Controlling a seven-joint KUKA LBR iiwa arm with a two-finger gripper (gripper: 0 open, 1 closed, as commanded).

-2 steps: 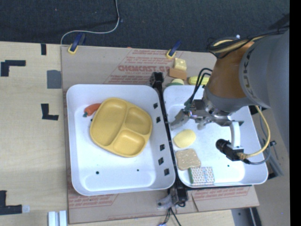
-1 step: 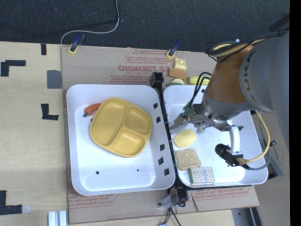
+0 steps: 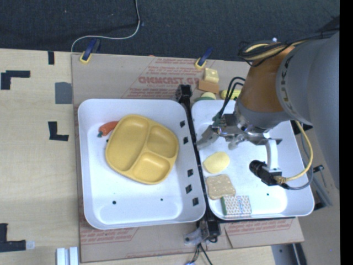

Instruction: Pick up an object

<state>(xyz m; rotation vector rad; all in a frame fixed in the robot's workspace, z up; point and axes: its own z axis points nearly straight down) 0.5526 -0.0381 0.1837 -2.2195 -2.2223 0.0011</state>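
1. Surface [image 3: 38, 164] at far left is pale wood with dark tape marks; a brown cardboard sheet [image 3: 160, 81] on it carries two shallow white bins side by side.

2. Left bin [image 3: 96, 206] holds a yellow divided plate [image 3: 142, 148], tilted across the middle, with three compartments and nothing in them that I can see. An orange, carrot-like piece [image 3: 107, 127] pokes out from under the plate's upper-left edge. The plate looks stiff, light and smooth; its thin rim would be the only place to pinch, so it seems an awkward choice.

3. Right bin [image 3: 298, 203] holds the likelier targets, all near its left wall. A pale yellow rounded lump [image 3: 216, 162] lies just below the end effector; it looks light, smooth and perhaps slippery, best taken across its narrow width. Just below it sits a tan, bread-like square [image 3: 220, 186], flat and probably soft, hard to get under. Below that, touching or nearly so, is a small patterned packet [image 3: 237, 205], flat and likely crinkly.

4. End effector [image 3: 223, 137] hangs over the bin's upper left, its fingers spread apart and grasping nothing, near the yellow lump but apart from it.

5. Behind the bin, small blocks, one tan [image 3: 209, 81], rest on the cardboard beside the grey arm [image 3: 309, 76].
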